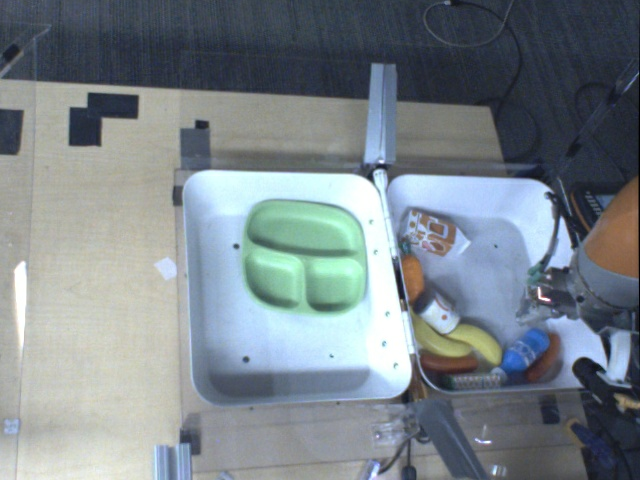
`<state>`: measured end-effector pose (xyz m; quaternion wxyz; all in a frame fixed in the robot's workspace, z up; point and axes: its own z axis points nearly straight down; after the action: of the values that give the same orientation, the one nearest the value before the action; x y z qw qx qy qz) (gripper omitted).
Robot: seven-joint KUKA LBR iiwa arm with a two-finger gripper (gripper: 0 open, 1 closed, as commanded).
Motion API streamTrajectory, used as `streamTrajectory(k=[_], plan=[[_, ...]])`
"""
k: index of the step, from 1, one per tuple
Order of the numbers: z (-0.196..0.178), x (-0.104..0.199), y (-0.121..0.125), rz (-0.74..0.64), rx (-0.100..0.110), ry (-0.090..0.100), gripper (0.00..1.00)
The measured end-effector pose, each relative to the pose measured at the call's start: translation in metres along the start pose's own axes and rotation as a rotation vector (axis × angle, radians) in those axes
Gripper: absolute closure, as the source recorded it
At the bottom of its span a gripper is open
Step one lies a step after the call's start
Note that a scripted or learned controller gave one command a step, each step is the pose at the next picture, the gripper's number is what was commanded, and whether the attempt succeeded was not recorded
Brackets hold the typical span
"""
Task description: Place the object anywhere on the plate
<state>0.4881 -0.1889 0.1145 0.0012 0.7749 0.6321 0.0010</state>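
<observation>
Green plate (305, 256) is seen in the left bin (215, 368), three compartments, nothing on it. All candidate objects are grouped in the right bin (480, 203): snack packet (433, 233) near the top, banana (460, 341) low down, small white bottle (440, 315) touching the banana, carrot (411, 278) along the divider, blue bottle (527, 350) toward the lower right corner. The arm (605, 273) is positioned over the right bin's right edge, with the gripper (540, 298) just above the blue bottle. State of the fingers cannot be told. Step judged: pick phase, nothing yet carried. Next move: a secure grasp on one object is needed, then a lift clear of the divider and a transfer left to the plate.
</observation>
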Motion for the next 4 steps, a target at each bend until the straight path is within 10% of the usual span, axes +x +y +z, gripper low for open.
streamTrajectory(k=[1, 2, 3, 4], plan=[[-0.009, 0.016, 0.087, 0.231, 0.000, -0.001, 1.00], [-0.082, 0.001, 0.048, 0.409, -0.001, -0.001, 1.00], [-0.040, 0.003, -0.001, 0.316, 0.001, 0.000, 1.00], [-0.029, -0.003, 0.000, 0.505, 0.001, 0.000, 1.00]])
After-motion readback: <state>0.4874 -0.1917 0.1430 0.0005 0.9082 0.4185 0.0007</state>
